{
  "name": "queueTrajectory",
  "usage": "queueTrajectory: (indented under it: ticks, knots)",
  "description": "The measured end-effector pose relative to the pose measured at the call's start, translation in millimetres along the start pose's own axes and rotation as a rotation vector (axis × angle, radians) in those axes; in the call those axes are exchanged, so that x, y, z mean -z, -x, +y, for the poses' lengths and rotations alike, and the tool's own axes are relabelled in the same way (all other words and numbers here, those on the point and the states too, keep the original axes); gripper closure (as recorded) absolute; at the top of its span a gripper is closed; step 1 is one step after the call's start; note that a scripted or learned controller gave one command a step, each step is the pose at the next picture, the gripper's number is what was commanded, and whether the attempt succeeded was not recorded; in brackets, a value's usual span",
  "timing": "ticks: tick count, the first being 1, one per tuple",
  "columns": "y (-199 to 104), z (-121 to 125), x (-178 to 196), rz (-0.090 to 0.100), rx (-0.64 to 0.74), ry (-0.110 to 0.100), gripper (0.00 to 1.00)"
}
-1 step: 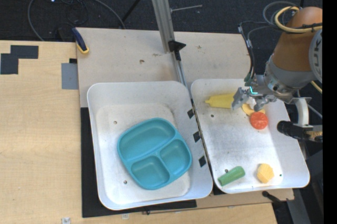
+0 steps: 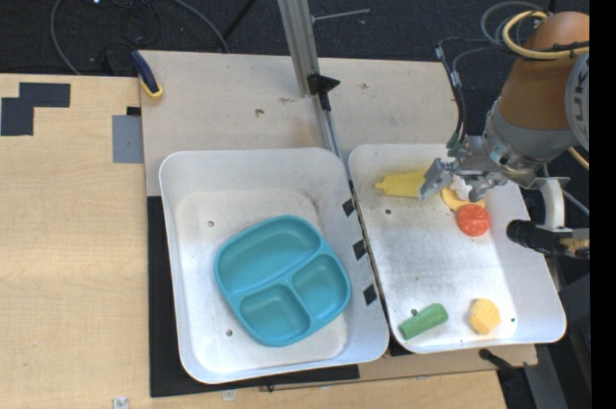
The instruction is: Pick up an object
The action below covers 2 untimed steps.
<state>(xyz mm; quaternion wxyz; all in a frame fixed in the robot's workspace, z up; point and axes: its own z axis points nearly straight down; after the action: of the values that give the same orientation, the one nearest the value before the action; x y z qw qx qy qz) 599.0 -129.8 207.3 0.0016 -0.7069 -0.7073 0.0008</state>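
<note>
In the right bin [image 2: 433, 253], a yellow banana-like piece [image 2: 398, 185] lies near the far edge. A red round object [image 2: 473, 220] sits just to its right. My gripper [image 2: 454, 186] hangs over the far part of this bin, open, with one finger [image 2: 432, 178] beside the yellow piece's right end. A small yellow bit [image 2: 450, 199] shows below the gap between the fingers; I cannot tell whether they touch it. A green cylinder [image 2: 423, 320] and an orange-yellow lump [image 2: 485, 315] lie near the bin's front edge.
A blue divided plate [image 2: 282, 279] lies in the left bin [image 2: 192, 205]. A metal post [image 2: 298, 22] rises behind the bins, and a divider with black clips [image 2: 356, 224] separates them. The arm's orange band [image 2: 539, 80] is at the right.
</note>
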Motion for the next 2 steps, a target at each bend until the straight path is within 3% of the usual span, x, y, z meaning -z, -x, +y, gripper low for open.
queueTrajectory:
  ticks: [2]
  knots:
    - [-12.5,-10.3,-113.0,0.000,-0.001,-0.004,0.00]
